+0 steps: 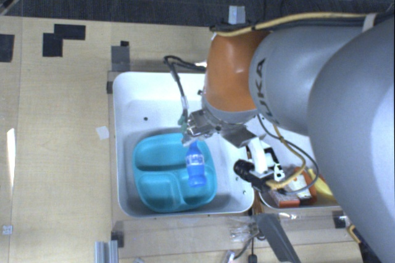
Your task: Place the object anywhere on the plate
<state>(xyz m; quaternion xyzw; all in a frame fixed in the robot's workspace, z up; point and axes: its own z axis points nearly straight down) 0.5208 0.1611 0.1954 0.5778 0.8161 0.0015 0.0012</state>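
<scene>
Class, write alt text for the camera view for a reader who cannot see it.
A small blue bottle lies on a divided teal plate in a white bin, just below the grey-and-orange arm's pincer.

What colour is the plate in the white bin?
The plate is turquoise blue, with divided sections. The camera view shows it clearly.

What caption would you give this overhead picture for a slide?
Grey-and-orange arm reaches over a white bin; a small blue bottle sits over a teal divided plate.
</scene>
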